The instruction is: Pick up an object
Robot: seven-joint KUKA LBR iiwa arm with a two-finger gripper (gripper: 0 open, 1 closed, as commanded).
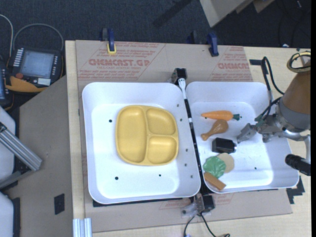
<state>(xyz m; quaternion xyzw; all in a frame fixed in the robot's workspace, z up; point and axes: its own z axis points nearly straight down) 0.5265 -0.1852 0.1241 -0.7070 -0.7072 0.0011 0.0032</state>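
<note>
I am seeing the gripper (245, 133) hovering in the right bin (256, 179), just right of the black block (223, 145); jaw state: cannot tell. Carrot (217, 115) and drumstick (216, 129) are lying nearby.

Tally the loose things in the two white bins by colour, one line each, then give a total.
Yellow: 1, the divided plate in the left bin
Orange: 1, the carrot
Brown: 2, the drumstick and the sausage-like piece
Black: 1, the small block
Green: 1, the leafy piece
Tan: 1, the round disc
Total: 7
</note>
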